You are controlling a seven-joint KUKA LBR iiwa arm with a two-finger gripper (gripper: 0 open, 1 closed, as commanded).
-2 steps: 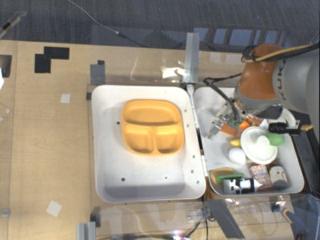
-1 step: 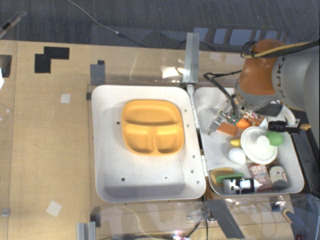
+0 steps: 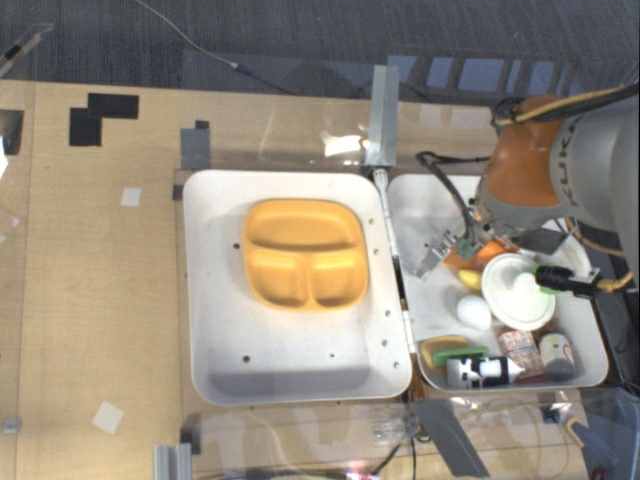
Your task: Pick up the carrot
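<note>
Wooden bench (image 3: 90, 298) under a slanted overhead look, dark carpet beyond its far edge, black patches near the far left corner. Two shallow white bins side by side: left bin (image 3: 215, 368) holding a yellow divided tray (image 3: 305, 253), three compartments, lying flat near the bin's middle. Right bin (image 3: 420, 193) crowded toward its near half. Grey arm (image 3: 600, 158) reaching in from the right, orange band (image 3: 525, 163) above the wrist, gripper (image 3: 447, 248) lowered into the right bin near its middle. Carrot (image 3: 478, 256) seen as an orange patch right against the gripper's tip, partly covered by it and by the rim of a white bowl (image 3: 518, 290) just beside. Whether the claw is clenched, released or grasping the carrot: cannot tell, the tip being small and tangled with cables from this angle. Possibly touching the carrot, though not clear. Yellow piece (image 3: 470, 279) just left of the bowl, white egg-like ball (image 3: 473, 312) nearer the front, touching or nearly touching the bowl. Along the near wall, a green-and-yellow item (image 3: 445, 349), a dark bottle (image 3: 480, 370) lying down, a patterned packet (image 3: 518, 351), a small can (image 3: 555, 356).
</note>
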